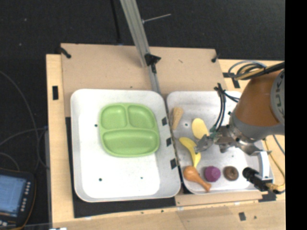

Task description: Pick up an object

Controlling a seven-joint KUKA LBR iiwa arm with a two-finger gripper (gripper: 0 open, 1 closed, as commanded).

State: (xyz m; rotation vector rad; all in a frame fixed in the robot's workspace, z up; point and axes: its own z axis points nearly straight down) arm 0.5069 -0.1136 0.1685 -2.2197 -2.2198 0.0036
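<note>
Occupying the left bin, a green divided tray sits centre-left of frame. Right bin holds a tan cone, yellow lemon, banana, orange pear, purple ball, brown doughnut. Gripper hovers beside banana; finger state indeterminate.

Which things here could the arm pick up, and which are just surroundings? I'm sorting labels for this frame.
Candidates to pick, right bin:
banana
yellow lemon-like piece
purple ball
brown round piece
orange pear-like piece
tan stick-like piece

Surroundings:
green divided plate in the left bin
right bin
gripper, near the banana
</note>
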